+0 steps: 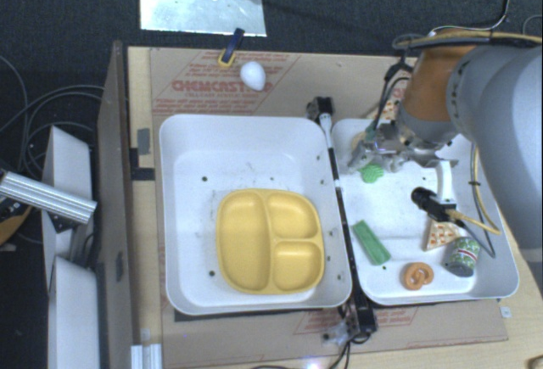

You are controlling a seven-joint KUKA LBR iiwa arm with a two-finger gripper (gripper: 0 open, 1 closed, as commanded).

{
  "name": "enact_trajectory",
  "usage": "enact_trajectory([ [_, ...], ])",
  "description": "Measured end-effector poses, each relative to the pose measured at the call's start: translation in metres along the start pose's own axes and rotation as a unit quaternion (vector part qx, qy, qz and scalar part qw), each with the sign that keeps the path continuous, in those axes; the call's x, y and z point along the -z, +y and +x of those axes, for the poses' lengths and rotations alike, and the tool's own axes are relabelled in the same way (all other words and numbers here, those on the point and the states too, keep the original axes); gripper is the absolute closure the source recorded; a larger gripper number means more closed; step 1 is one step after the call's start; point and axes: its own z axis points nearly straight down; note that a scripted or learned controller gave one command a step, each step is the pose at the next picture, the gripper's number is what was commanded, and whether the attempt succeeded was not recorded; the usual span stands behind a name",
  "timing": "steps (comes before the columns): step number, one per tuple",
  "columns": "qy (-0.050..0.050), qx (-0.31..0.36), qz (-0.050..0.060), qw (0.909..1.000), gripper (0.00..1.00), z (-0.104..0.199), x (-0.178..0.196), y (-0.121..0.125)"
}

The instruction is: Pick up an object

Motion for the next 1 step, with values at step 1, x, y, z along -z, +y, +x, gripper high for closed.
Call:
enact_trajectory([
  [1,0.000,0.001,-0.002,1.0000,0.00,0.0020,0.0010,0.0165],
])
